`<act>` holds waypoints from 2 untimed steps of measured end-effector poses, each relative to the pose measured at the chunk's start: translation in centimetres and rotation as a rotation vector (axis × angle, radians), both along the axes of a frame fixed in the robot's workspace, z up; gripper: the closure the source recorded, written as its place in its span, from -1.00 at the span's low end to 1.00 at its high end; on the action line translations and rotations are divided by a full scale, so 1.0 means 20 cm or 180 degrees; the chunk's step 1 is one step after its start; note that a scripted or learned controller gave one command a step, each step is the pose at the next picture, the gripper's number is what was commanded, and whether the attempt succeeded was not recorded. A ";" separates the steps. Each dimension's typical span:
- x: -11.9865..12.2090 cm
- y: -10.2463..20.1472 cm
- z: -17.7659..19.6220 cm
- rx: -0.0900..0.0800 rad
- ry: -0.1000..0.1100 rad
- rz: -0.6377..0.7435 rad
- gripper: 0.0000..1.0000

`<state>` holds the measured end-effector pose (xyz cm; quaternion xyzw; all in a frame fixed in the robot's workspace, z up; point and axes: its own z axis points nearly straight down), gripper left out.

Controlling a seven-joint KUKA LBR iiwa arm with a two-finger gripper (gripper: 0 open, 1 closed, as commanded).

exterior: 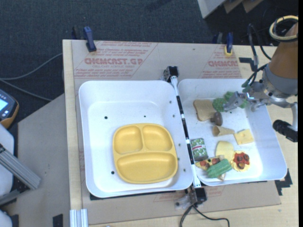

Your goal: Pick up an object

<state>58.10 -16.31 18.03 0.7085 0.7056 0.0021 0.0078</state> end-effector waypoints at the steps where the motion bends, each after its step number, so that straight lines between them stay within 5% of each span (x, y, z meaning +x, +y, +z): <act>1: 0.25 -0.01 -0.50 0.0023 0.0033 0.0017 -1.00; 2: -0.09 0.30 -0.46 0.0028 0.0035 0.0018 -1.00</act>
